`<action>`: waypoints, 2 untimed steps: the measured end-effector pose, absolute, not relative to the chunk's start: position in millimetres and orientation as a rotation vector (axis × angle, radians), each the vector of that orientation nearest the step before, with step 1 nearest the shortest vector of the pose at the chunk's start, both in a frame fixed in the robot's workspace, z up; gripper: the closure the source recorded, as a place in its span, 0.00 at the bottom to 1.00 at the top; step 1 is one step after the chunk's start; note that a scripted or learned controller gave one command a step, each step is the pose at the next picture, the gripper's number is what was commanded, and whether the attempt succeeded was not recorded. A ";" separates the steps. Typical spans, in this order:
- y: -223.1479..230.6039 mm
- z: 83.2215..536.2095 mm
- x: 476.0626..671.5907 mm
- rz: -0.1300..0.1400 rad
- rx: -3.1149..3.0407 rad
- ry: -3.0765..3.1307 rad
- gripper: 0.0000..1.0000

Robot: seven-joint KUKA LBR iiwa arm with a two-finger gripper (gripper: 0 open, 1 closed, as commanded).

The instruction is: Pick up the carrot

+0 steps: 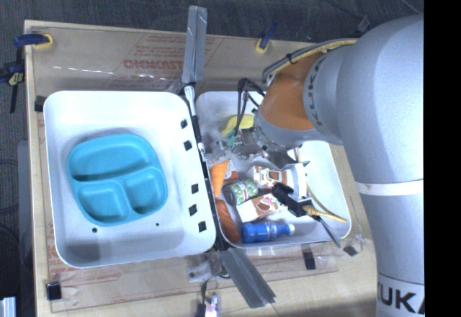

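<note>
Reaching in from the right over the wooden counter (108,49): the big grey arm with its orange band (288,103), wrist hanging low above the right shallow white bin (338,186).

Sitting side by side on that counter, two white bins; resting in the left white bin (57,164), a blue three-compartment plastic tray (115,177).

Crowding the right bin: a blue plastic bottle (265,230) lying along the near wall, a dark printed packet (248,193) above it, a yellow rounded item (241,123) partly hidden under the wrist, and a reddish-orange sausage-shaped item (227,218) near the front left corner.

Lying against the right bin's left wall, just beside the divider: the orange carrot (218,177), long axis running roughly front to back, which end is the tip too unclear to tell.

Hovering over the clutter just right of the carrot: the jaws (252,146), buried beneath the wrist, spread or pressed together impossible to tell, nothing visibly pinched.
</note>
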State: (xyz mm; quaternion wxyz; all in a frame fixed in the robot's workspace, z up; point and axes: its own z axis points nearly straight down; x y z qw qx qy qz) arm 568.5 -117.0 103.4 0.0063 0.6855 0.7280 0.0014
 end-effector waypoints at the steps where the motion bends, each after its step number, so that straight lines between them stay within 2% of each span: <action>1: -107.2 117.7 571.0 0.018 2.131 2.304 1.00; 2: -68.0 191.4 514.2 -0.004 2.267 2.179 1.00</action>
